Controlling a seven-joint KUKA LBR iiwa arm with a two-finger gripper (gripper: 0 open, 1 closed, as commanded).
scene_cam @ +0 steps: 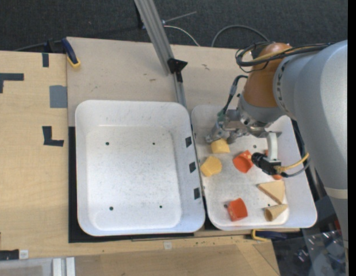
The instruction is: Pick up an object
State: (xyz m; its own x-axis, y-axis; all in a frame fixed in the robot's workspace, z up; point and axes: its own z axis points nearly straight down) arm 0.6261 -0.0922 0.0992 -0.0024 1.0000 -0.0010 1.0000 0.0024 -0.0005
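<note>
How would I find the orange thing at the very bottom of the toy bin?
Look at the right white bin, the one the grey arm reaches over. Go to its near edge, bottom middle: the orange block sits there alone, left of a tan cone. The other orange piece lies higher up, near the pincer.

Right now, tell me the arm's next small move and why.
Probably a short drop straight down onto the upper yellow block. The gripper sits at that block's top edge in the right bin, and nothing shows between it and the block. The other yellow block and the orange piece lie farther off.
</note>
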